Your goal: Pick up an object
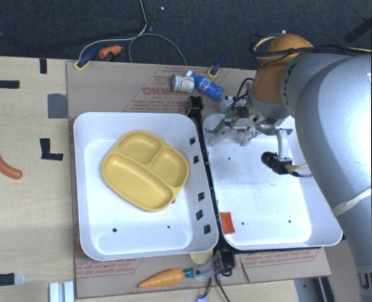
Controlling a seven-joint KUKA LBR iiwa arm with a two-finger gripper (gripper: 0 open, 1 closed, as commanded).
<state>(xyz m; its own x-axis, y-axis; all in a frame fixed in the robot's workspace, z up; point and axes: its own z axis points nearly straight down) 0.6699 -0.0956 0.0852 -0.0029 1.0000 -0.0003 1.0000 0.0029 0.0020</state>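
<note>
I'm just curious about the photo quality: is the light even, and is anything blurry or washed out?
In the camera view, the light is soft and even; the yellow plate casts only a faint shadow in the left bin. The right bin looks slightly washed out, the arm close to the lens is soft, and the dark background beyond the bench is grainy.
</note>
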